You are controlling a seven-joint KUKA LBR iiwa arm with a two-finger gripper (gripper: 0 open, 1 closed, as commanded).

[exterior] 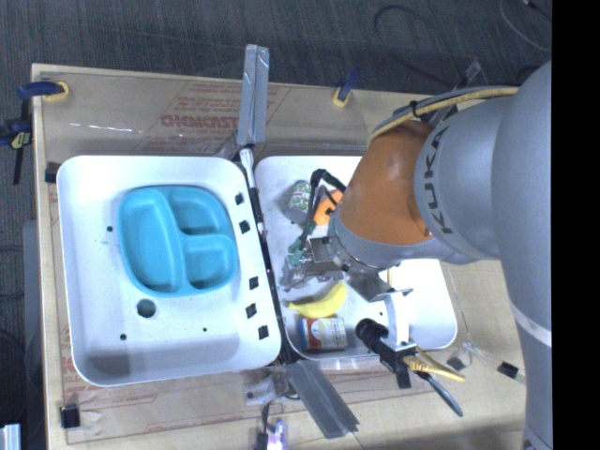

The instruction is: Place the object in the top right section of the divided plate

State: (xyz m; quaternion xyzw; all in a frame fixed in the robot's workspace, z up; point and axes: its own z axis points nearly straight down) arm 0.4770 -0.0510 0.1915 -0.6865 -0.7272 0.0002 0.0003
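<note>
Item: divided plate, turquoise moulded plastic, smooth, rounded corners, three raised-rim sections; lies flat in the left bin, nothing in it.

Item: right bin, glossy white, shallow; lies just beside the plate's bin, across the centre divider. Contents: a banana, yellow, curved, matte; a can, cylindrical, on its side with a printed label, touching the banana on the side nearer the camera; a crinkled, shiny wrapped item at the far end; an orange piece beside it.

Item: gripper, lowered in the right bin just above the banana, well apart from the plate. Claw state: cannot tell; the wrist hides it. Probably the banana is the target, though nothing shows between the claws.

Risks: the curved, smooth banana could roll or slip from a pinch; crowding by the can could spoil the grasp; carrying across the divider could clip its raised edge.
</note>
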